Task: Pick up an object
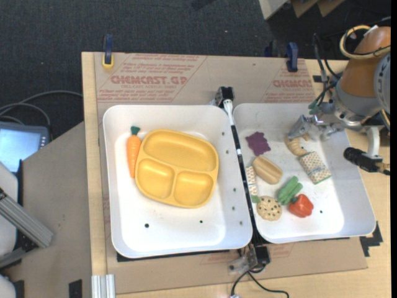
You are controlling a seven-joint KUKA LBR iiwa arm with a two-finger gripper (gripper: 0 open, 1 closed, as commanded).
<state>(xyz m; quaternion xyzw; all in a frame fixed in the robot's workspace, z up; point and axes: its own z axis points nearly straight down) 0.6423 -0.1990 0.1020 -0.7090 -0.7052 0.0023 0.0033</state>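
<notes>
My gripper [302, 131] hangs low over the far part of the right bin [347, 225], just above a small tan food piece [296, 146]. I see nothing held in it. Close by lie a patterned wrapped block [313, 166], a purple piece [258, 143] and a tan bread roll [268, 169]. Nearer the front are a green vegetable [288, 190], a red one [301, 206], a chocolate-chip cookie [268, 208] and a small striped packet [250, 180] by the left wall.
The left bin [124, 222] holds a yellow divided plate [177, 167] with an orange carrot [133, 153] along its left side. A ridge [239, 166] divides the two bins. The arm [366, 73] and its cables reach in over the right bin's far right corner.
</notes>
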